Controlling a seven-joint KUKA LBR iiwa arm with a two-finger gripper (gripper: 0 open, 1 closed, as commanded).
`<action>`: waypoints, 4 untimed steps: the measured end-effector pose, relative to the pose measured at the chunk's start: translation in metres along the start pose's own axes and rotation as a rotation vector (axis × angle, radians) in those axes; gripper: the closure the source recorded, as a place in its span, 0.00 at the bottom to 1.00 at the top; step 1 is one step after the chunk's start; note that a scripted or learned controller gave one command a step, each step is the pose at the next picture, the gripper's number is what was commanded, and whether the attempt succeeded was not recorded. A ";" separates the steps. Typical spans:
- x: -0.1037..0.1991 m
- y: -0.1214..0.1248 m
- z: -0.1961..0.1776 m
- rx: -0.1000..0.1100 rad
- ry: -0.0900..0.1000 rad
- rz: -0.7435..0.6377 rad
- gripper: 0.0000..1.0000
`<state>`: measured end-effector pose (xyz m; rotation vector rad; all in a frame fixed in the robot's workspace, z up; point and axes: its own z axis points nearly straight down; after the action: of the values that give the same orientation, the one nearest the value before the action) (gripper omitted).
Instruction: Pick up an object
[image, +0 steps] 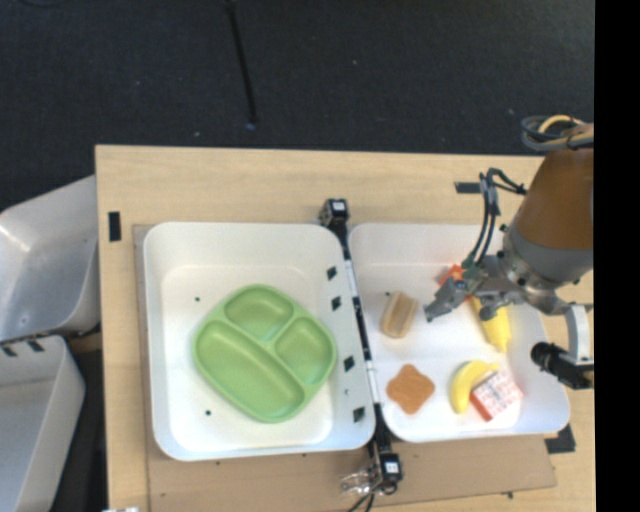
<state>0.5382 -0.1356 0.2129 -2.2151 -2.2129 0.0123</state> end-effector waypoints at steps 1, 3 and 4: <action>0.000 0.003 -0.007 -0.014 -0.002 -0.003 0.00; -0.002 0.011 0.089 -0.011 -0.003 0.002 0.00; -0.003 0.011 0.113 -0.011 -0.003 0.004 0.00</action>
<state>0.5480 -0.1384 0.0999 -2.2263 -2.2158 0.0033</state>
